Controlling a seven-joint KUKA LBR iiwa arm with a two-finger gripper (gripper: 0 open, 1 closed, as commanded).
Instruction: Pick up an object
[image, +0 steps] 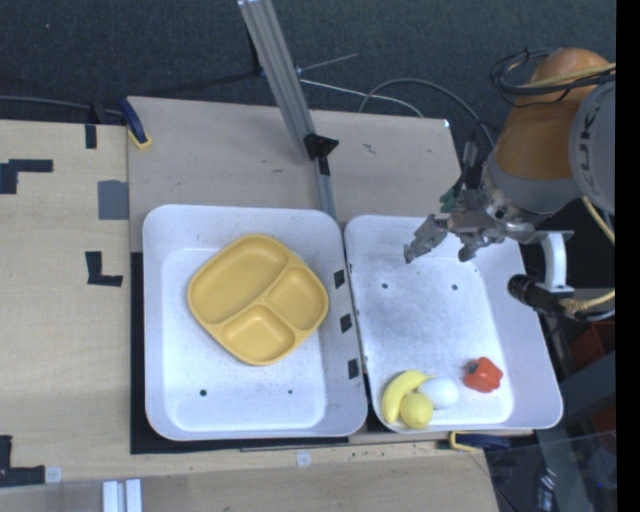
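Nearest the lens, at the lower right of the frame, four small things huddle in the right bin's (520, 300) bottom corner: a curved yellow banana (397, 392), a rounder yellow fruit (417, 410), perhaps a lemon, a smooth white egg (440, 391), and a glossy red pepper (483, 375). The bin floor is speckled grey. At left centre, the left bin (160, 300) holds a yellow three-part plate (258, 298), tilted. The gripper (440, 248) hangs over the right bin's upper part, fingers spread, nothing between them. Its arm is cut off at the upper right.
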